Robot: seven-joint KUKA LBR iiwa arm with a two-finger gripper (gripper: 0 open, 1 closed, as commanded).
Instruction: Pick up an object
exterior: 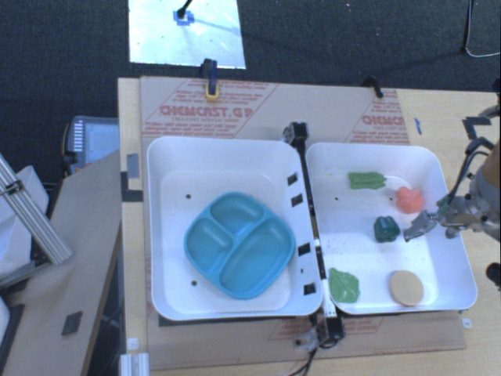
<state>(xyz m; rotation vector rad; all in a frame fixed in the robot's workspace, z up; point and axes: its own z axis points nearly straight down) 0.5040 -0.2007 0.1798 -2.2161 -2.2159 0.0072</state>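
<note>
My end effector (423, 224) sits over the right part of the right bin (450, 284), reaching in from the right edge of the scene. Its fingers point left and appear close together, but the gap between them is too small to resolve, so I cannot tell how far open it is. Nothing is visible between the fingers.

Contents of the right bin:
- A dark teal object (386, 229) lies just left of my fingertips, near the bin's centre. Whether the tips touch it cannot be determined.
- A salmon-pink object (409, 200) lies just beyond it, on the far-right side.
- A long green object (366, 181) lies at the far side, left of the pink one.
- A light green object (343, 286) lies in the near-left corner.
- A tan round disc (406, 288) lies at the near side, right of the light green object.

The left bin (168, 163) holds a blue divided plate (239, 245), lying flat and turned at an angle.

Both bins rest side by side on a printed cardboard sheet (250, 108) on the tabletop (129, 116).
</note>
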